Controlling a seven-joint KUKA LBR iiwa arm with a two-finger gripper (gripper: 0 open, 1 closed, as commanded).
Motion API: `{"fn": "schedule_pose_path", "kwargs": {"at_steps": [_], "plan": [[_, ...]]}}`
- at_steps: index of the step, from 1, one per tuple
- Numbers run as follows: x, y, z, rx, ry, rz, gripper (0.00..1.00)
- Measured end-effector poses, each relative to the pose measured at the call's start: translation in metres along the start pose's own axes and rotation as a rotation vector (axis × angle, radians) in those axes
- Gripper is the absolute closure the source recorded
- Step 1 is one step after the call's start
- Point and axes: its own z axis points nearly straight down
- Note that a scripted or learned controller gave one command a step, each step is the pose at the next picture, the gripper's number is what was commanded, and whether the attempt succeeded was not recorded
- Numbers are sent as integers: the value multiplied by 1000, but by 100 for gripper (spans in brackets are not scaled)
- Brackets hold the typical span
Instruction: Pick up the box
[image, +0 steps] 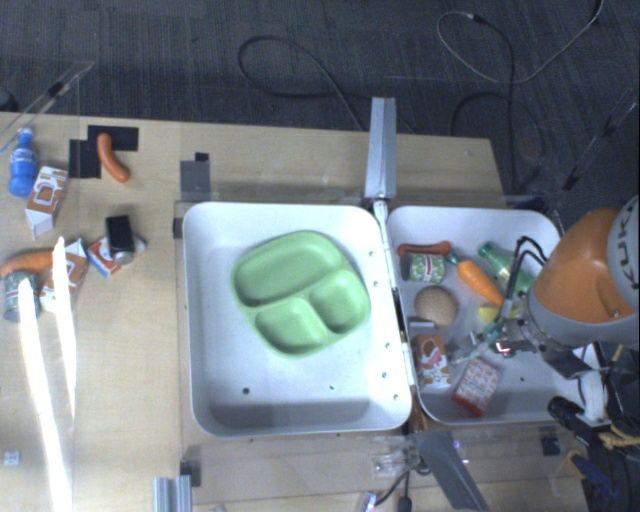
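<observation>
From my seat, nearest the front wall of the right-hand bin (425, 408) lies the small red patterned box (476, 384), flat on the floor and turned a little askew. Just to its left, a brown-and-white carton (430, 360) lies close beside it, near the wall shared with the left bin (300, 420). The pincer (497, 343) hangs just above and behind the box, low in the bin, but its tips are a small dark cluster from here and I cannot tell whether they are spread or pressed together; nothing is visibly between them.

To do this step well, I judge I should bring the pincer forward over the middle of the box, turn the wrist so the jaws line up across its narrower sides, and come straight down (a slanted descent could shove it against the carton or the front wall). The lift should be slow and vertical.

Further back, a round brown item (435, 304) sits behind the carton, then a carrot (479, 281) and a green bottle (497, 257), with a small can (425, 266) and a sausage (425, 249) near the far wall. None crowd the box. The left bin holds a green divided plate (300, 290), and loose items lie on the worktop (120, 330) beyond
</observation>
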Motion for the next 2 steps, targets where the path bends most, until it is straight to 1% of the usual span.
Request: {"fn": "schedule_pose_path", "kwargs": {"at_steps": [1, 2], "plan": [[0, 4, -13, -9, -2, -3, 100], [0, 4, -12, -9, -2, -3, 0]]}}
